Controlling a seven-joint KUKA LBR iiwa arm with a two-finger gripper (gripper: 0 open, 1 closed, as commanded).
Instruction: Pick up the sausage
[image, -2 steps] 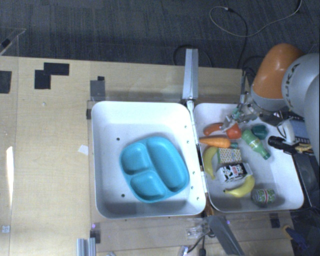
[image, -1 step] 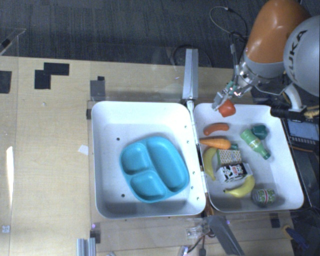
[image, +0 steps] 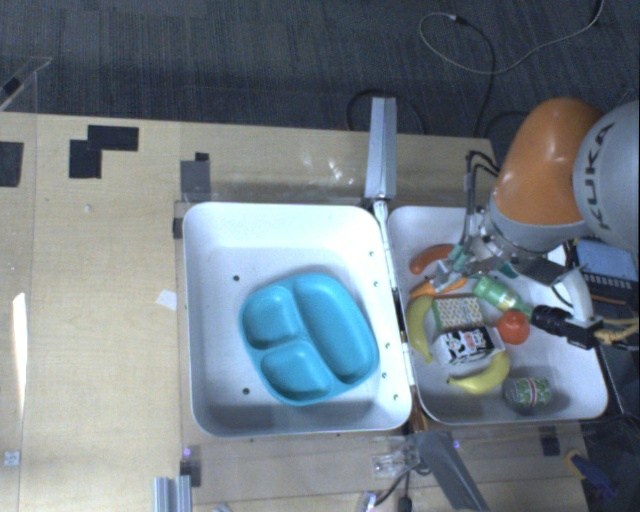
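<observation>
The sausage (image: 431, 257), a short reddish-orange link, lies in the upper left part of the right bin (image: 420, 228). My gripper (image: 470, 263) hangs low over that bin just right of the sausage, under the orange wrist band (image: 535, 165). Its tip is close to the sausage's right end, and I cannot tell whether it touches. Part of the sausage's right end is hidden behind the gripper.
Crowded below the gripper are a green bottle (image: 496, 294), a small patterned box (image: 457, 312), a carton (image: 468, 346), two bananas (image: 419, 330) (image: 482, 376), a red tomato (image: 514, 327) and a green can (image: 527, 393). A blue divided plate (image: 308, 336) sits in the left bin (image: 215, 300).
</observation>
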